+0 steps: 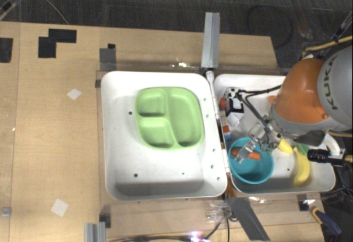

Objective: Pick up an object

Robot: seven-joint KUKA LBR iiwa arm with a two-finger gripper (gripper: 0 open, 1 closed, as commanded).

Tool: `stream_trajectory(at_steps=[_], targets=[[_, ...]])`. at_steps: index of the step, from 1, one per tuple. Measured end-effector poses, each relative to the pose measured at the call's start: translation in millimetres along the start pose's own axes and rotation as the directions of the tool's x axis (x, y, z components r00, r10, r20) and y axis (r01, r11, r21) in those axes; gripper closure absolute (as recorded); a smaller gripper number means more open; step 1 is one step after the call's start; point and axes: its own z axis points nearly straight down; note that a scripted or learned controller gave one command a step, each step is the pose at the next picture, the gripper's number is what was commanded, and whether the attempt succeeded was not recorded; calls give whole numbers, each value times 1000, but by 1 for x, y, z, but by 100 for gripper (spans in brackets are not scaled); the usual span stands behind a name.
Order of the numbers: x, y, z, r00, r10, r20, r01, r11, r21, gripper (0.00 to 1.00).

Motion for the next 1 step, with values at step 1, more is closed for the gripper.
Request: stream_trajectory(at_steps=[1], targets=[[1,-4,15,1000,17,6,-17,1000,-5,0]])
